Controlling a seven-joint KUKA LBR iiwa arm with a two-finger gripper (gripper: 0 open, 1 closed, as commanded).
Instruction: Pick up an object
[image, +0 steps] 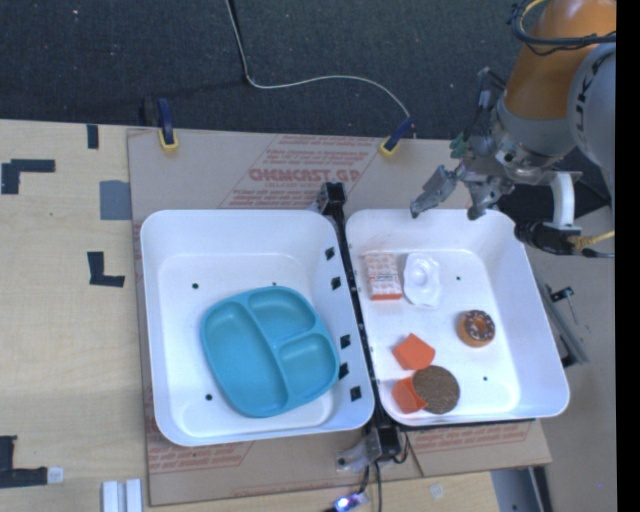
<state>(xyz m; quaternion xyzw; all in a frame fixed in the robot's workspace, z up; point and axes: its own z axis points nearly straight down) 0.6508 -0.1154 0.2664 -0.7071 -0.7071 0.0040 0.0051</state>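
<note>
Hovering over the right bin's (520, 300) far edge, the gripper (448, 200) is spread open, holding nothing. Packet (381, 275) lies lengthwise front-to-back, beside the divider.

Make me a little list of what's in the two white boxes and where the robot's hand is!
left white bin: blue plastic plate with three sections
right white bin: small red-and-white packet, crumpled white lump, chocolate ring doughnut with sprinkles, two orange blocks, round brown speckled disc
two-finger gripper: open, over the right bin's far rim, holding nothing
</note>
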